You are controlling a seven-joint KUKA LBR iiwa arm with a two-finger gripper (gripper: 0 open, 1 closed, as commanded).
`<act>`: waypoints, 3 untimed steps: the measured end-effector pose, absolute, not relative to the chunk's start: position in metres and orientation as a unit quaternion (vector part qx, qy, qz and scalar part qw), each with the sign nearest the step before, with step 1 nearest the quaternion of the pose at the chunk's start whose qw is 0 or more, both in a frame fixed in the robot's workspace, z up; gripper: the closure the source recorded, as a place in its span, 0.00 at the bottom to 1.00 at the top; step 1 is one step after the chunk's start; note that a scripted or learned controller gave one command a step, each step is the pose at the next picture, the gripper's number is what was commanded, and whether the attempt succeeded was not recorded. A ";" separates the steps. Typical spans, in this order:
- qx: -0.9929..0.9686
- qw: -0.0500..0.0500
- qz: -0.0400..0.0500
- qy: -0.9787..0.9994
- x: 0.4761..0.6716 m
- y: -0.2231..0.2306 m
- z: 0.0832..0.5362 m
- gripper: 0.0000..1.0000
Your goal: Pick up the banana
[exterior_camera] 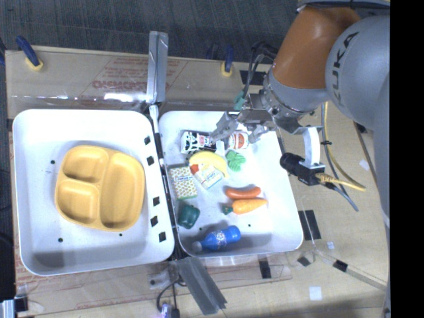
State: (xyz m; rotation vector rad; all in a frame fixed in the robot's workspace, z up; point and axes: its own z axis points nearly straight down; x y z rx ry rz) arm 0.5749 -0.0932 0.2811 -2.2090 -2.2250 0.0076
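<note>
While angled left, claw (228,128) above banana (207,158), right bin (281,211)

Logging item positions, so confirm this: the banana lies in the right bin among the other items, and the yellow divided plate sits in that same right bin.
One thing is wrong: the yellow divided plate sits in the left bin, not the right. The camera view shows it alone there. The banana does lie in the right bin among the other items.

Arm (344,52) reaching in from right — gripper (233,126) pointed down-left.
</note>
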 end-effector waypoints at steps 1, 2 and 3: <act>-0.675 0.003 0.003 -0.738 0.581 -0.081 0.189 0.00; -0.662 0.003 0.002 -0.749 0.578 -0.099 0.131 0.00; -0.644 0.000 -0.001 -0.765 0.589 -0.110 0.096 0.00</act>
